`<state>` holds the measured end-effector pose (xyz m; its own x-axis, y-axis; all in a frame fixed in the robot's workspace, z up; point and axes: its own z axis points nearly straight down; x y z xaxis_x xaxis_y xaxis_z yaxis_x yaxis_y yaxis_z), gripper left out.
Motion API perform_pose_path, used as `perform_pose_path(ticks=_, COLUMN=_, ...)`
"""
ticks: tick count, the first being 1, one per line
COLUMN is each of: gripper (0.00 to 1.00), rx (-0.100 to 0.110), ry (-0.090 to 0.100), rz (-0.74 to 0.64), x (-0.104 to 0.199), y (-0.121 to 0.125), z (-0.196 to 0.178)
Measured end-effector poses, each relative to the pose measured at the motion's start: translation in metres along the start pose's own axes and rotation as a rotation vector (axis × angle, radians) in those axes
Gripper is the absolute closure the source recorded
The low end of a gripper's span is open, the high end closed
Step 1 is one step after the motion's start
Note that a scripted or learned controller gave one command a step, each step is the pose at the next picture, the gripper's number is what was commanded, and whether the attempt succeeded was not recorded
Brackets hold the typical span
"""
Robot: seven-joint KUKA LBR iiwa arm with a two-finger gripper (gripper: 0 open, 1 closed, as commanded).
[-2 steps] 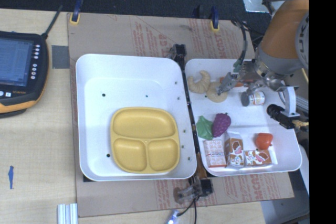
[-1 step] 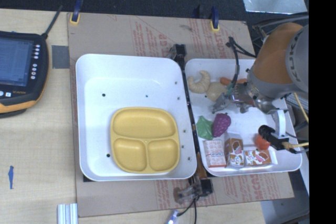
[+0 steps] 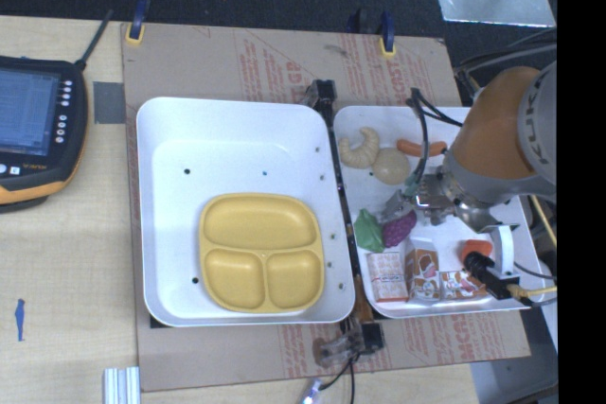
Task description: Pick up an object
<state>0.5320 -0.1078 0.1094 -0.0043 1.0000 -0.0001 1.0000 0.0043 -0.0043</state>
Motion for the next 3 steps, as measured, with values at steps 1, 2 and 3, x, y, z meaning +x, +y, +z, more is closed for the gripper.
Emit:
perform_pose_path(ticks=1, gripper=0.00, rx=-0.001, ry=-0.001, rz=-0.001, x=0.005, y=0.025, z=0.018)
perform_pose_path(ticks=2, gripper=1.00, rx=0.001, ry=-0.001, rz=-0.004, x=0.004, y=0.024, z=0.008)
perform_pose_path(ticks=3, gripper=1.00, rx=-0.002, ry=0.001, rz=-0.001, x=0.077, y=0.064, z=-0.083)
